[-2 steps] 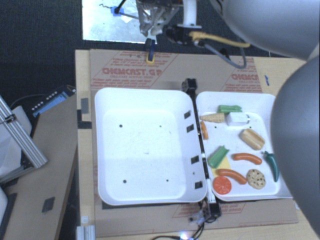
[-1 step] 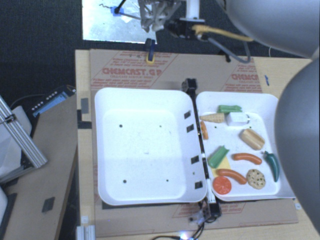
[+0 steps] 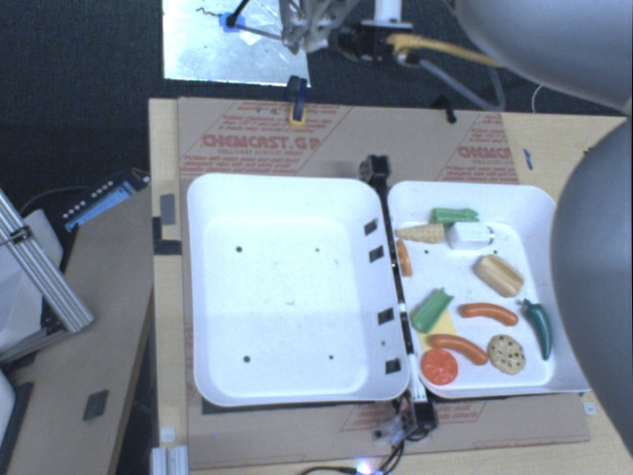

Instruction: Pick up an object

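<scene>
In the right bin, near and to the right of the gripper, lie all the candidates, among them a corn cob, a bun, a sausage with its long axis running left to right, a cookie and a tomato. The gripper hangs beyond the bench's far edge over a shiny plate, and whether it is apart or together cannot be told. Red print on the brown sheet under the bins reads "CHEMCAST GP".
</scene>
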{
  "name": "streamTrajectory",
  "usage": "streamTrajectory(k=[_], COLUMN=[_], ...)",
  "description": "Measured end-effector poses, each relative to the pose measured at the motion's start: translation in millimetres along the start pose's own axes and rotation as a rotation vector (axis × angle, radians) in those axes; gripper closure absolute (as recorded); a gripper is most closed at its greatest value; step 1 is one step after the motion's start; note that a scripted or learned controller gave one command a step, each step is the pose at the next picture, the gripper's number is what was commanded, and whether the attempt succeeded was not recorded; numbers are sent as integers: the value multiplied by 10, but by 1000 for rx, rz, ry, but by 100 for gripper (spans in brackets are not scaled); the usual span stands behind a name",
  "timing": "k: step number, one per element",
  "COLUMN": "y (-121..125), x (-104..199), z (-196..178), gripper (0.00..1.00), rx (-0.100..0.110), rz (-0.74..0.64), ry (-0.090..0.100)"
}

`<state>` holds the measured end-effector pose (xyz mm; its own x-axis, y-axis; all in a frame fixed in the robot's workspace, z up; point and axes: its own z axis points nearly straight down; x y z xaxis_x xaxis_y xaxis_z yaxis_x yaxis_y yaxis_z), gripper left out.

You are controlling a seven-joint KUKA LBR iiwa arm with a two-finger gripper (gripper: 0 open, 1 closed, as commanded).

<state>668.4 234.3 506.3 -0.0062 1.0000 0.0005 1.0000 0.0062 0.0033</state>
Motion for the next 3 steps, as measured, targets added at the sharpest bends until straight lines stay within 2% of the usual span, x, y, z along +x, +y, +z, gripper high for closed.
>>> streamTrajectory(k=[3], y=[0], x=[0], z=[-170], gripper=[100], rx=[1], rz=[0], ry=[-1])
